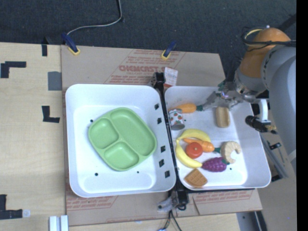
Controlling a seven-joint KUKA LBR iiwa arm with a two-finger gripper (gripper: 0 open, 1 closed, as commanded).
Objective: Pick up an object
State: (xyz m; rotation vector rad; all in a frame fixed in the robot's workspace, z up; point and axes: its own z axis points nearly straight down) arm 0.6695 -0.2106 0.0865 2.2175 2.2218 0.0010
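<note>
Two bins sit side by side; the left bin (77, 129) holds a green tray (122, 138), and the right bin (250, 167) holds the pickable things. The gripper (210, 103) hangs over the far part of the right bin, close to a carrot (187, 108) on its left and a bread roll (222, 117) just beside it on the right. Whether it is gripping anything cannot be told from this slanted view, and nothing shows clearly in its hold.

Risk lies in how tightly things crowd. Nearer in the bin, two bananas (190, 146), a tomato (194, 149), grapes (214, 164), a croissant (230, 150) and a waffle (196, 178) lie touching or overlapping, so a descent there could nudge neighbours or catch two at once. By the carrot, the bin's dividing wall and a small cup (176, 119) stand near; a closing grasp could push the smooth carrot against them, and it may roll or slip free on the lift.
</note>
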